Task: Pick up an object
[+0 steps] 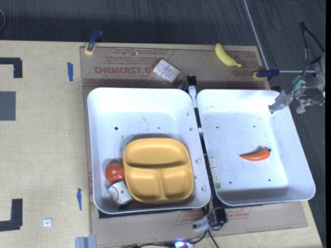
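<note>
Tool (282,101) hangs at the far right corner of the right bin (232,187), a small grey tip at the end of metal hardware that reaches in from the right edge; it is too small and blurred for its state to be told. Nothing can be seen in it, and it sits well apart from anything it might take. The nearest candidate is an orange pepper-like piece (256,155), lying flat and alone on the right bin's floor, toward its near right part and clear of the walls, so that a downward approach would probably find room on both sides of it. The left bin (103,102) is more crowded: a yellow divided tray (158,168) fills its near half, and wedged between that tray and the bin's near left wall are a red ball (114,171) and a small white and orange object (120,192), touching or nearly touching the tray. That tight packing would likely make either one awkward to reach. Out on the bench beyond the bins lie a yellow banana (226,56) and a small patterned square card (165,70). By my reading the pick is not yet begun, and the pepper piece looks the easiest target.
</note>
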